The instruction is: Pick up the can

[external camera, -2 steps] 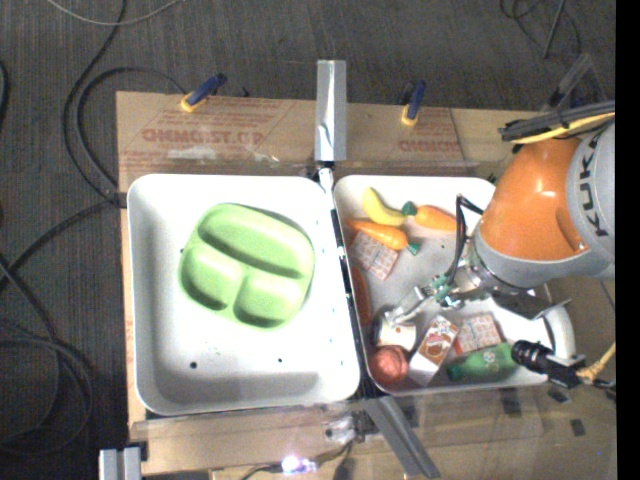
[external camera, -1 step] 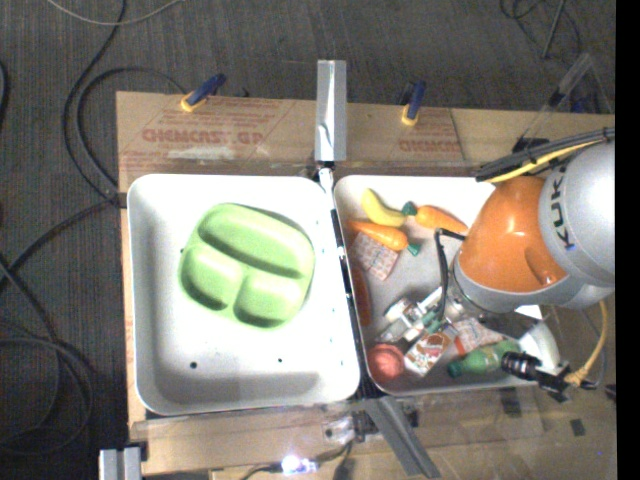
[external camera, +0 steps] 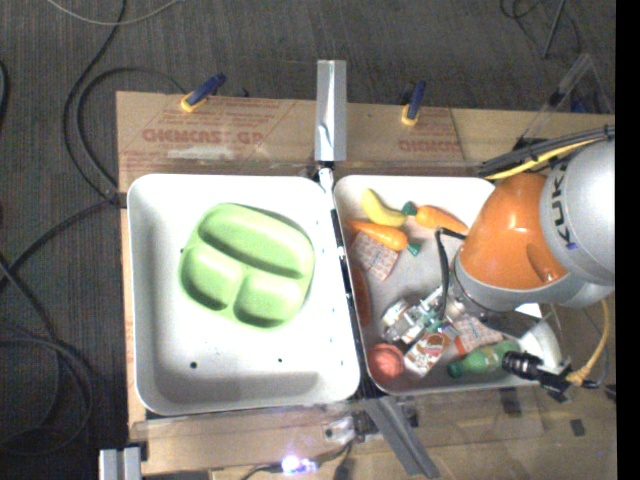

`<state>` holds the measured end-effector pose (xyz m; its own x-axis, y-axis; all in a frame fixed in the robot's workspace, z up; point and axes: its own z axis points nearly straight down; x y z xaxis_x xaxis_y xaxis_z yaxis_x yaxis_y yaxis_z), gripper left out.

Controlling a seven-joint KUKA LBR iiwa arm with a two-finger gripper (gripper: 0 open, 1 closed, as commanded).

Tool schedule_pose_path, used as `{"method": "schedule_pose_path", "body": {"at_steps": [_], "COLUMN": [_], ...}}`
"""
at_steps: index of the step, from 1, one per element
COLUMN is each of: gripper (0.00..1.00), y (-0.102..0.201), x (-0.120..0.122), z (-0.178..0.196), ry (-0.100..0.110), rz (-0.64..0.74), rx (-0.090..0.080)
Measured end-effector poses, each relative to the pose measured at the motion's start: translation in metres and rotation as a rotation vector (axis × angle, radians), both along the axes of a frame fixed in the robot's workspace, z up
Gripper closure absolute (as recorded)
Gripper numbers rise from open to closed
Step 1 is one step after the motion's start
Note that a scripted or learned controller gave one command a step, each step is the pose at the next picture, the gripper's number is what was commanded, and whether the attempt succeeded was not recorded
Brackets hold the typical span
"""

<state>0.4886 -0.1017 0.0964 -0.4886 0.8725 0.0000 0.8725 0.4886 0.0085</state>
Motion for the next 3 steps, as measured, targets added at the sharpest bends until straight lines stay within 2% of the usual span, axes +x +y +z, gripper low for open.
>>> {"method": "schedule_pose_path", "body": {"at_steps": [1,2,3], "gripper": [1.0,1.0,1.0], "y": [-0.03,0.046,0.075], "x": [0.033,0.07,0.155], "z": [-0.006,0.101,0.119], "ry": [-0.005,0.016,0.016], "rz": [-0.199,-0.179,-0.226], "rx": [0.0,-0.005,-0.009]}}
